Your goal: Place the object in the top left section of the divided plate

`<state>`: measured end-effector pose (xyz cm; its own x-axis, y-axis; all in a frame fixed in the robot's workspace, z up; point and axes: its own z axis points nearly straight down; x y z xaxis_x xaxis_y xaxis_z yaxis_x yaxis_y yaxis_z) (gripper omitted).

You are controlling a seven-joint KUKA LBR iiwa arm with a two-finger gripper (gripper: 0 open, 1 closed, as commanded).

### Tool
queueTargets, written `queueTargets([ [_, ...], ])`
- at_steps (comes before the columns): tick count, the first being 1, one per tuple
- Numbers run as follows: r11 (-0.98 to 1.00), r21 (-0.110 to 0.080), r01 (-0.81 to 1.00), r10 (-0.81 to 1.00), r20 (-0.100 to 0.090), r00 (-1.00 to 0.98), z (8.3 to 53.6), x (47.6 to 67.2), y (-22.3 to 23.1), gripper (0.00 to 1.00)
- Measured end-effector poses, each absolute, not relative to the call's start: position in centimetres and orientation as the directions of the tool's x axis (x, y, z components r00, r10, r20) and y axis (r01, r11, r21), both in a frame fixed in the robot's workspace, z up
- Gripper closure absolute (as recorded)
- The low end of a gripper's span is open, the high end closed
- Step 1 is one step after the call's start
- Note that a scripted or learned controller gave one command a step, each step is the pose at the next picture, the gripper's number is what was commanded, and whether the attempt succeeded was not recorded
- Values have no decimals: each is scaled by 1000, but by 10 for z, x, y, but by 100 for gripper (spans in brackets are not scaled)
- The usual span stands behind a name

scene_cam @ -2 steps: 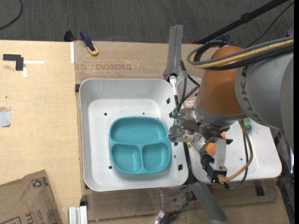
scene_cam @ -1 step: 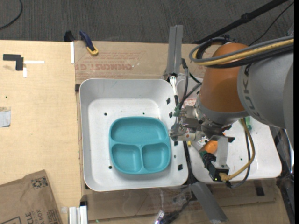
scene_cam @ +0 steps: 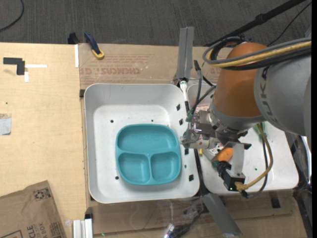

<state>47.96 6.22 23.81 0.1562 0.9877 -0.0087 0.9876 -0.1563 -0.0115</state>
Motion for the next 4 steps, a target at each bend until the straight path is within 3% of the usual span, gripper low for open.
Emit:
queueTargets([
  [2, -103, -4, 995, 995, -3, 103, 231, 487, 90, 100],
  [3, -25, -5, 1000, 1000, -2, 25, 190, 477, 56, 100],
  [4, -24, -4, 1000, 1000, -2, 24, 190, 477, 56, 0],
])
